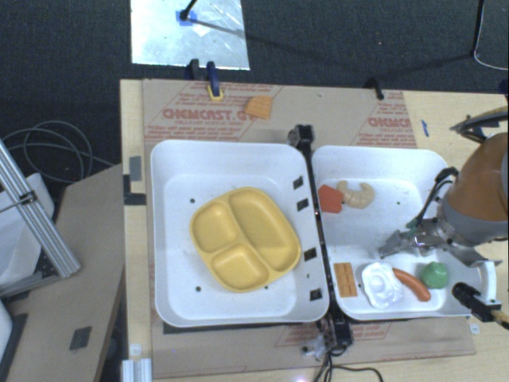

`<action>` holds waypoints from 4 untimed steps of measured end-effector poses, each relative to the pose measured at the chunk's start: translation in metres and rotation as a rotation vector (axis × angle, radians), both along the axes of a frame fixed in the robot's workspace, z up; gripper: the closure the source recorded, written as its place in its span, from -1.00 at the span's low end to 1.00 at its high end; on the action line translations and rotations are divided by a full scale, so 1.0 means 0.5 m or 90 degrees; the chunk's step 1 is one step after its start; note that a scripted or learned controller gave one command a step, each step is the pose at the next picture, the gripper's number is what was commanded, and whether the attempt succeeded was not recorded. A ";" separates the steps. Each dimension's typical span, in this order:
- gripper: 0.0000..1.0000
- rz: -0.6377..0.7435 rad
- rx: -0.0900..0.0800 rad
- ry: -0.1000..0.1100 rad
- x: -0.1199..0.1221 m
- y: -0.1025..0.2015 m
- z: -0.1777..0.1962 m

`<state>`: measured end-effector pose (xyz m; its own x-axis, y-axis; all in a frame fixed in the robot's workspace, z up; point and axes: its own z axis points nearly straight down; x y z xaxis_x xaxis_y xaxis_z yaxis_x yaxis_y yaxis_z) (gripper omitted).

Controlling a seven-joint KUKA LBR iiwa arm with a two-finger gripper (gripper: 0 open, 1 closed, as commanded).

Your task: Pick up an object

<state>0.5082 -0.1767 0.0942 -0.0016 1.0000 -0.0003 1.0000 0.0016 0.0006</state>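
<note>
Holding six items, right bin; left bin, one yellow tray.

"CHEMCAST" in red print, repeated, on brown protective sheet under bins; smaller lines illegible.

Below my grey-and-orange arm, which looks like smooth painted metal, both bins appear as smooth white plastic with a slight sheen, the yellow tray as glossy moulded plastic, and the bench as matt brown printed cardboard.
</note>
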 end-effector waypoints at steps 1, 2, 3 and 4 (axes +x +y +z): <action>-1.00 -0.001 0.000 0.000 -0.014 -0.035 0.003; -1.00 0.002 0.001 -0.001 -0.042 0.009 0.069; -1.00 0.003 0.001 0.001 -0.043 0.097 -0.022; -1.00 0.005 -0.002 -0.008 0.191 0.087 -0.016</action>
